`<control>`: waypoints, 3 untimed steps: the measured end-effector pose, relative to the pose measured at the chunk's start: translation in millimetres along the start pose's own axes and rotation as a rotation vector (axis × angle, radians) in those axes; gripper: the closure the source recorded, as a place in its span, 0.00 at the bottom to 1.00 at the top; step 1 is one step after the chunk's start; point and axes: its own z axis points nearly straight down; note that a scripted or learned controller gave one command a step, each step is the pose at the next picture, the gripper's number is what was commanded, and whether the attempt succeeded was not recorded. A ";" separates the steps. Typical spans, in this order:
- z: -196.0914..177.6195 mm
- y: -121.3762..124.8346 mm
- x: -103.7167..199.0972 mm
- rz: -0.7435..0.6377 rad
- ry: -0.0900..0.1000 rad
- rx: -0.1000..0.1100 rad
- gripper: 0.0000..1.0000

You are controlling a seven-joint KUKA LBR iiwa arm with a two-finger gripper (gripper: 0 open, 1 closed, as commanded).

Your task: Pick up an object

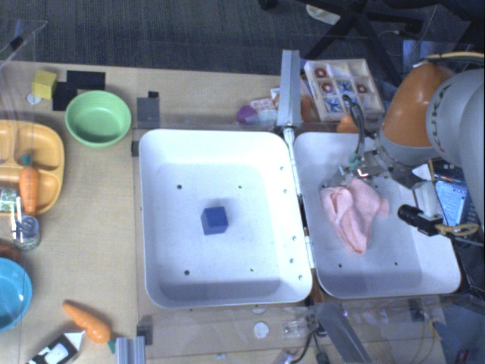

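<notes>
The tabletop (91,226) spreads light and wooden under everything I work over. On it sit my two white bins side by side: the left bin (220,279) and the right bin (409,271), their inner walls touching along the middle. My arm (447,120), grey with its orange band, reaches in from the right and bends down over the right bin's far edge. A crumpled pink cloth (352,211) lies in the right bin, toward its left half. My tool (362,167) sits just at the cloth's upper edge; I cannot tell whether it is released or clenched. A small blue cube (215,219) rests alone near the middle of the left bin. Off to the left stand a green bowl (98,117) and a yellow tray (30,165).
</notes>
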 end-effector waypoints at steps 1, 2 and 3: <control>-1.5 -38.0 34.2 -0.022 0.000 -0.004 0.00; -3.2 -96.4 55.0 -0.190 -0.003 -0.009 0.00; -14.9 -93.3 53.8 -0.189 -0.007 -0.017 1.00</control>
